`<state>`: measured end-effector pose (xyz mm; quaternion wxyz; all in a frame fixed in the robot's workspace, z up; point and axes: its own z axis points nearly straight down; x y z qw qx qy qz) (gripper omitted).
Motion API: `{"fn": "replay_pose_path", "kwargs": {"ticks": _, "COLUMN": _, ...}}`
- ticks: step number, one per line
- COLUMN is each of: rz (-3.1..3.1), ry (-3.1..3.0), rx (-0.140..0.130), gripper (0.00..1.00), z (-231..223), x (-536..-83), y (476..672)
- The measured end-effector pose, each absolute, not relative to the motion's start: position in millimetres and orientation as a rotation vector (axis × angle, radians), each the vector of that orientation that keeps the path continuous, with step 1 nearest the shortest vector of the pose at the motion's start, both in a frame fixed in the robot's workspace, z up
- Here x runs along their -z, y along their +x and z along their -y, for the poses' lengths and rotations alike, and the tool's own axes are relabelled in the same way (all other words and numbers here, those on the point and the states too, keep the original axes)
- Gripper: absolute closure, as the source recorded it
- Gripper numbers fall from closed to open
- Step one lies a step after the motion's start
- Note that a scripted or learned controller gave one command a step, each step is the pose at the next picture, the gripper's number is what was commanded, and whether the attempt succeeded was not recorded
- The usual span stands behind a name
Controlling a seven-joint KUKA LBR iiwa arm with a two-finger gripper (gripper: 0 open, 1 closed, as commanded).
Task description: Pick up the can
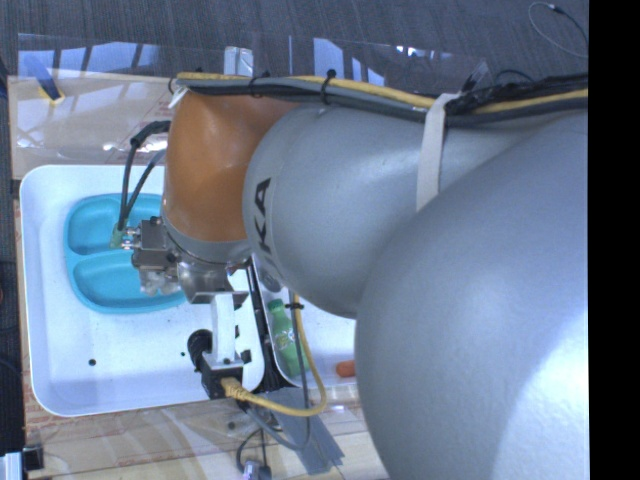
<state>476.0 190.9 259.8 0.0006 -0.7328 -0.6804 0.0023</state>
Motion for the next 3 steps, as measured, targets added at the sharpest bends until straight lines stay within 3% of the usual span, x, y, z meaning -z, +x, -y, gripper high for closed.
{"fn": "replay_pose_path", "kwargs": {"ticks": 1, "rz": 2.621, "ry": -1.726, "rx": -0.008, "gripper": 1.0, "z": -219, "x": -260, "y": 474.7}}
{"fn": "replay_pose_path", "kwargs": {"ticks": 2, "rz": 2.819, "ry": -1.379, "rx": -0.007, "gripper": 1.0, "z": -201, "x": -217, "y": 475.4}}
{"fn": "replay_pose_path", "kwargs": {"ticks": 3, "rz": 2.822, "ry": -1.372, "rx": -0.009, "gripper": 1.0, "z": -201, "x": -227, "y": 475.8}}
